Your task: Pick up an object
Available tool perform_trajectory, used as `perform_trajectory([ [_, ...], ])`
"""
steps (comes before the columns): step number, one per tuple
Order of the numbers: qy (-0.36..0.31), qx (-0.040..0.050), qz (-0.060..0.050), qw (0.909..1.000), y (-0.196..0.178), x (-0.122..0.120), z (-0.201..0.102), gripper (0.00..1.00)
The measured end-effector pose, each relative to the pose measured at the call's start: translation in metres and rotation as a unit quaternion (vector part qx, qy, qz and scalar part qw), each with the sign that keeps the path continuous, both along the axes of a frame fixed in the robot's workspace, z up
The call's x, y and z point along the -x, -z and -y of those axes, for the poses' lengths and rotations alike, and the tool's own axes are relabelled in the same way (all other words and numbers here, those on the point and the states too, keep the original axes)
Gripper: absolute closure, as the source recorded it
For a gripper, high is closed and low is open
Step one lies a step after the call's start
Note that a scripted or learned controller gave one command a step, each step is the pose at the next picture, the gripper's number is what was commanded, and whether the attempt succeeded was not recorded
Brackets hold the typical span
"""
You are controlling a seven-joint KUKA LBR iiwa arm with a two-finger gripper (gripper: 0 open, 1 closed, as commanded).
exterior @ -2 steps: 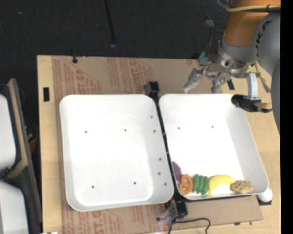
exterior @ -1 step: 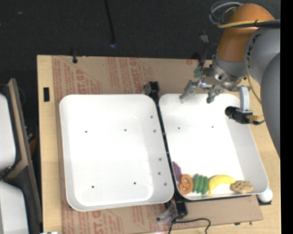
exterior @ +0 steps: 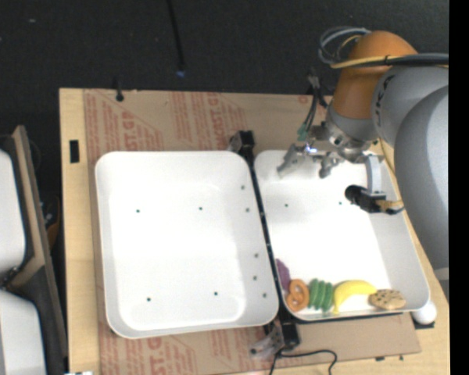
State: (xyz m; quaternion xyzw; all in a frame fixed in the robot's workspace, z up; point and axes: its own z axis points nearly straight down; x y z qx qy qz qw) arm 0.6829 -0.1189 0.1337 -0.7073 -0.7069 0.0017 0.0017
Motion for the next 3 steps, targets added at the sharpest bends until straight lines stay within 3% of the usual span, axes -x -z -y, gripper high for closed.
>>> perform_trajectory([
  [1, 0.0, 0.0005, 0.004, 1.0, -0.015, -0.002, 0.001, 1.0],
  [3, 0.0, 0.0001, 0.004, 1.0, -0.087, -0.004, -0.002, 1.0],
])
